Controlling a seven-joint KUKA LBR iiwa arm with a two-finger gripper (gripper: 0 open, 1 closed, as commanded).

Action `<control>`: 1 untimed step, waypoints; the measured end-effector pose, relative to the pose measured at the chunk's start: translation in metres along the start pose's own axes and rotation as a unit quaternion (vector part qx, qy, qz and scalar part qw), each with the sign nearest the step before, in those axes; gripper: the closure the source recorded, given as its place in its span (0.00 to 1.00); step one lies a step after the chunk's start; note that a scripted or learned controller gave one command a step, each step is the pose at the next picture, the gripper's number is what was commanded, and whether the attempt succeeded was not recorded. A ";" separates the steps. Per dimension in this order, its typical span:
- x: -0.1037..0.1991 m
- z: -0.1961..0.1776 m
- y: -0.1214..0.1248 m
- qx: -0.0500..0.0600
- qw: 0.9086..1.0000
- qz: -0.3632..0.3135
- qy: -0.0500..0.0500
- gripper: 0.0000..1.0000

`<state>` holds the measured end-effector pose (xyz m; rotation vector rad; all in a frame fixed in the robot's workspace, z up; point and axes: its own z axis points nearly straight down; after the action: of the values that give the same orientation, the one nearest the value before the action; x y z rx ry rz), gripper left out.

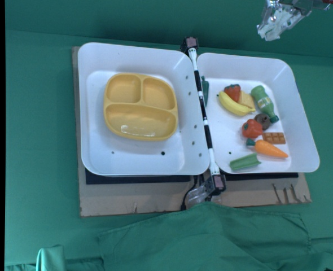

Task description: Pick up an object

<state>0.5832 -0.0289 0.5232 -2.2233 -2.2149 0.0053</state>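
Camera view: from my remote station I see the gripper (275, 22) hanging above the green worktop (42, 123), beyond the far rim of the right bin (302, 151); I cannot tell its state. Well below it lie a banana (234, 105), green bottle (263, 101), tomato (252, 129) and carrot (270, 149). Farther left, a yellow tray (140, 106) sits in the left bin (93, 151).

Divided plate (140, 106) in left bin (99, 151); toy foods (251, 123) clustered in right bin (299, 151).
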 end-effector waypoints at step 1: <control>0.027 0.025 0.015 -0.002 1.000 -0.001 0.000 1.00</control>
<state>0.5977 -0.0023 0.4986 -2.2217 -2.2197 0.0021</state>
